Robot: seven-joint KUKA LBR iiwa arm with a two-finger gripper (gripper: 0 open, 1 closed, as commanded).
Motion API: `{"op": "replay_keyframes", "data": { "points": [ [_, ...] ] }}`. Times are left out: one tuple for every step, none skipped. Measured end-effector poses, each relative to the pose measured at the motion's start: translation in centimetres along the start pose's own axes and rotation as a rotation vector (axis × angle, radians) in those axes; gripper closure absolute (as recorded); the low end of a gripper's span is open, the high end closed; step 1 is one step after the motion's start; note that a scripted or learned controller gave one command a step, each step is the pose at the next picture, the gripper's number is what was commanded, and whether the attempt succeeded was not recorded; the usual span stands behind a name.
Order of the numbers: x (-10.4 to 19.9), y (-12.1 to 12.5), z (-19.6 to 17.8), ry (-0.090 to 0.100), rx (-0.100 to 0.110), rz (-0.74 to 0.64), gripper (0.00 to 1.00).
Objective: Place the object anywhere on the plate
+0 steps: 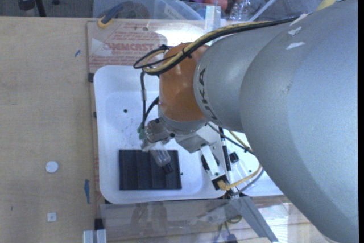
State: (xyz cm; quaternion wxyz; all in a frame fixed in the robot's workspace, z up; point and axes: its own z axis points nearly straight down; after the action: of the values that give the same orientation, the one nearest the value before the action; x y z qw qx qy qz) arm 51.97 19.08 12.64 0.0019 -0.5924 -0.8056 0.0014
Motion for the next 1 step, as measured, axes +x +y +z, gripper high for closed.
{"op": "replay_keyframes", "data": {
  "points": [
    [2.49,-3.52,-3.51,0.0,0.0,-0.163,1.0]
  ]
}}
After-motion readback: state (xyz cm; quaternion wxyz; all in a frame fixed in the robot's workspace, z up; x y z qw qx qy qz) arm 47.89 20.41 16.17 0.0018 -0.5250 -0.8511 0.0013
